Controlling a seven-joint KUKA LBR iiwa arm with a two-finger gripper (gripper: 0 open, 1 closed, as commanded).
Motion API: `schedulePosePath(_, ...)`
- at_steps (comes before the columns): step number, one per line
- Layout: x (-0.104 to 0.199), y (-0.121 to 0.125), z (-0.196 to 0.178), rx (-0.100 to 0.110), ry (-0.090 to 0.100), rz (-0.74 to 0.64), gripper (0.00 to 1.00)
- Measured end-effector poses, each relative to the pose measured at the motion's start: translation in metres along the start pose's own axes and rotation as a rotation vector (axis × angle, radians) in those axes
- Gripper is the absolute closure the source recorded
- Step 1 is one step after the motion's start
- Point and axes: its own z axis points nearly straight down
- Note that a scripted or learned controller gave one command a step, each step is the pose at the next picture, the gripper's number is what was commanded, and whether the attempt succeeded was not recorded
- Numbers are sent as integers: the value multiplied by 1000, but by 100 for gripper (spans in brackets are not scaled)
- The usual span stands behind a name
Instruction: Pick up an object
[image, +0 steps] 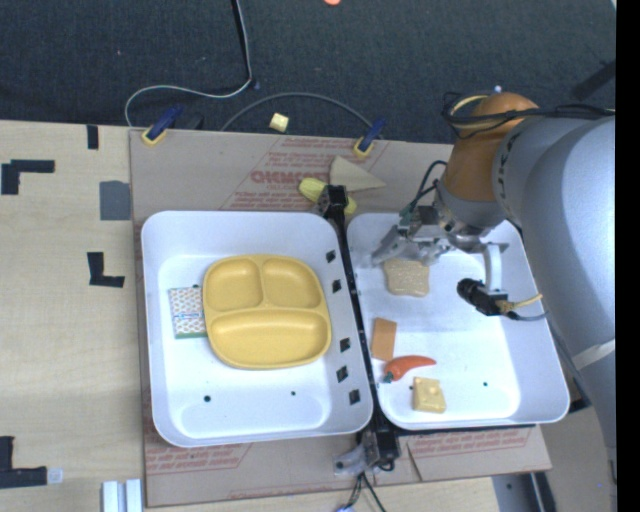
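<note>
In the right bin (520, 395), a tan bread-like slice (407, 279) lies near the back left. My gripper (410, 247) hangs at the slice's far edge, either touching it or just above it. The orange-banded wrist (478, 165) rises behind it. Nearer the front of the same bin lie an orange flat piece (383, 338), a red-orange pepper-like piece (408, 367) and a small yellow wedge (428, 396).
The left bin (180, 420) holds a yellow divided plate (267, 310) and a small patterned card (186, 310) on its left. A black clip strip (345, 300) runs between the bins. A black cable plug (482, 296) hangs over the right bin. The arm's grey body (580, 230) covers the right side.
</note>
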Motion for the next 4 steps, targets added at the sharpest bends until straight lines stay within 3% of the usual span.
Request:
schedulePosePath(1, 11, 7, 0, 4, -5, 2, 0)
schedulePosePath(3, 9, -11, -1, -3, -2, 0, 0)
schedulePosePath(4, 8, -4, 1, 9, -1, 2, 0)
